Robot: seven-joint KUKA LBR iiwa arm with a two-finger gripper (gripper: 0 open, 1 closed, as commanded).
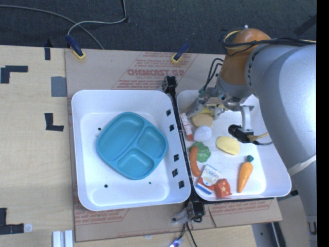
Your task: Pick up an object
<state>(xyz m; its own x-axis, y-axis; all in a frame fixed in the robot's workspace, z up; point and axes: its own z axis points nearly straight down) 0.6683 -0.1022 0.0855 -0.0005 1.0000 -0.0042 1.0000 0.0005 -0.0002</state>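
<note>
While its grip cannot be told, the hand (209, 106) hovers — over a tan toy (202, 120).

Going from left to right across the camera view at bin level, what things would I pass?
Blue sectioned plastic plate in the left white bin → black divider between the bins → white egg-shaped toy → yellow lemon-like toy → orange toy carrot.

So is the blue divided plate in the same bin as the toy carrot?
No, the blue plate lies alone in the left bin, while the carrot lies in the right bin.
</note>
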